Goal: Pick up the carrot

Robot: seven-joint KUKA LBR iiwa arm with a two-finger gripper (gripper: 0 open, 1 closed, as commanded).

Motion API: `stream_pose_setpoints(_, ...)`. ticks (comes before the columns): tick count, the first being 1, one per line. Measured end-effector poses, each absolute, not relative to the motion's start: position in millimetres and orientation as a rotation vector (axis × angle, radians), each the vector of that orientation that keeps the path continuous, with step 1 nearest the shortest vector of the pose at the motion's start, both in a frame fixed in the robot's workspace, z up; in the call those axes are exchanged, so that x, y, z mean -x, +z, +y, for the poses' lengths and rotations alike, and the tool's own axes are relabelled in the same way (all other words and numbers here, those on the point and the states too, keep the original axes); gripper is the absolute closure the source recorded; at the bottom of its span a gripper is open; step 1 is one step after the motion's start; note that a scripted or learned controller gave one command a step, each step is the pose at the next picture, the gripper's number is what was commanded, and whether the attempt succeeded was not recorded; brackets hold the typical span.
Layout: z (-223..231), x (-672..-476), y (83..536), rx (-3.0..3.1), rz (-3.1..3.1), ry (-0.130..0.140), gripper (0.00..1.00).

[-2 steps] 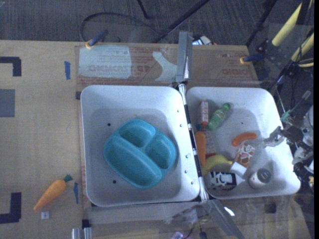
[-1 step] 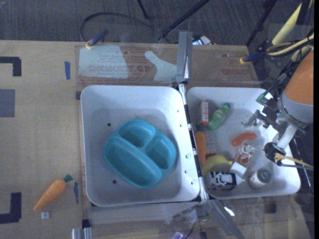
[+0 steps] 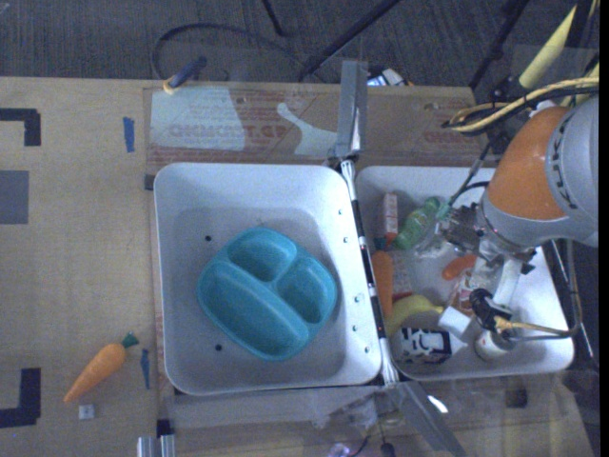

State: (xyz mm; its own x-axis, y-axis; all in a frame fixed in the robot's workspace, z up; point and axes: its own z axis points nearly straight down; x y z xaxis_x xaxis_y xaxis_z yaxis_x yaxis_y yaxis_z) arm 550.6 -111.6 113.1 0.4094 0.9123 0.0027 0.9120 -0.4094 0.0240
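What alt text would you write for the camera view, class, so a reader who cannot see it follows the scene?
A grey and orange robot arm reaches from the right over the cluttered right bin, where a carrot lies by the left wall. The left bin holds a blue divided plate; a second carrot lies on the bench.

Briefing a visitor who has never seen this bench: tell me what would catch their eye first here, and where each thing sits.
The blue divided plate stands out most, lying alone in the left bin. Next comes the grey arm with its orange band, reaching from the right over the cluttered right bin. A toy carrot lies outside both bins on the bench, near the lower left.
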Motion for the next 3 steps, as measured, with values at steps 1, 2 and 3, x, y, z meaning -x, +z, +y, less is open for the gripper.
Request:
stream_pose_setpoints(1, -73.9, -554.7, 184.4, -2.704, 1.601, -0.001, 0.00)
stream_pose_setpoints(2, -92.3, -593.0, 108.9, -2.924, 1.126, 0.027, 0.00)
stream_pose_setpoints(3, -149.8, -605.9, 262.7, -2.854, 1.313, -0.002, 0.00)
